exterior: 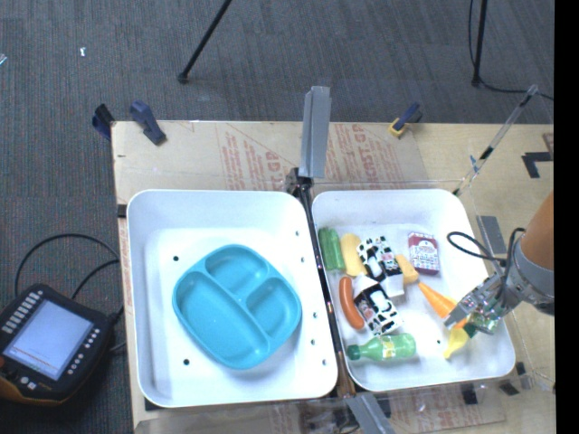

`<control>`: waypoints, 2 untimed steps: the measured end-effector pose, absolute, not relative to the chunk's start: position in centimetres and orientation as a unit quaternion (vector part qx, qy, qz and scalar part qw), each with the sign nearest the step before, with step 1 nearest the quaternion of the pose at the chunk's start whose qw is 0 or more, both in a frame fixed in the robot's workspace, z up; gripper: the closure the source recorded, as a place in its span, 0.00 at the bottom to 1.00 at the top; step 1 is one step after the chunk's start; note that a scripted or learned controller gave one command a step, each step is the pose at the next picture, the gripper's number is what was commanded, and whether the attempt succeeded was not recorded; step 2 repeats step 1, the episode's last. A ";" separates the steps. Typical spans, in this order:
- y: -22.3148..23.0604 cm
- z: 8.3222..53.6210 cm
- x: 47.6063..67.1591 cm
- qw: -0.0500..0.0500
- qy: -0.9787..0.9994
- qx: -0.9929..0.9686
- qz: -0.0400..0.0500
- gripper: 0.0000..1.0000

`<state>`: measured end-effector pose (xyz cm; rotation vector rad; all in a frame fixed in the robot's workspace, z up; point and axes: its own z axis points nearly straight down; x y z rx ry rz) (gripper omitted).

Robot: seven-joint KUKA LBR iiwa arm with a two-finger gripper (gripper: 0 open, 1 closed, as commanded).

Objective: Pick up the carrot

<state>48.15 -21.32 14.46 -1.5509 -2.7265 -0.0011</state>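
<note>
Claw (478, 315) hovering lower right over carrot (436, 297), grip state unclear; crowding yellow piece (457, 342) risking a wrong grab or slipping off

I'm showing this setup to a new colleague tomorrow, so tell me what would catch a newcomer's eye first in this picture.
The big bright blue plastic plate with three compartments stands out, lying alone in the left white bin. Next comes the heap of colourful toy food in the right white bin, among it an orange carrot and a green bottle with a yellow label lying on its side. The arm's gripper is low over that bin's right side, next to the carrot.
</note>
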 end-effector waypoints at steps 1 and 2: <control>-21.1 28.4 56.4 0.001 -0.882 -0.472 0.000 1.00; -21.1 28.4 56.4 0.001 -0.882 -0.472 0.000 1.00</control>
